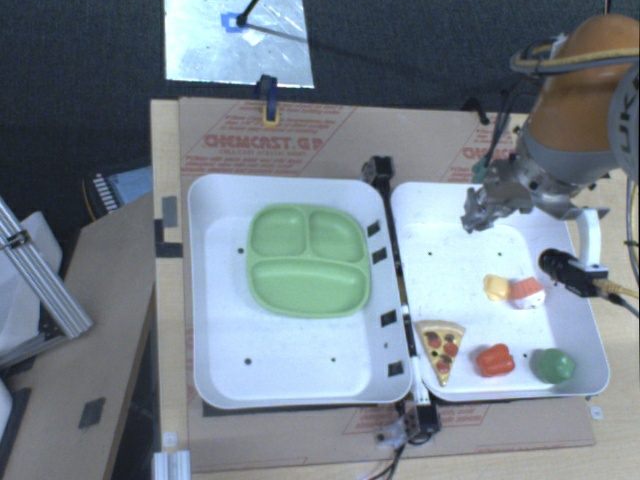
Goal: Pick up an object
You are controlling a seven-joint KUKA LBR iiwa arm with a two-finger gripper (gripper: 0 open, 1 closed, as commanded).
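Whether the tool (478, 218) was clenched, I could not tell; the toys (513, 290) below it lay crowded, risking a missed grab.

You've got one fixed cam, mounted above the worktop (300, 128) and looking down at a slant. It faces the far edge, so dark floor sits along the top of the frame. It's set back enough that both white bins fit: left bin (215, 298) centre-left, right bin (440, 228) centre-right. The arm (580, 88) enters from the upper right of the frame. Worktop edges show at left and bottom.
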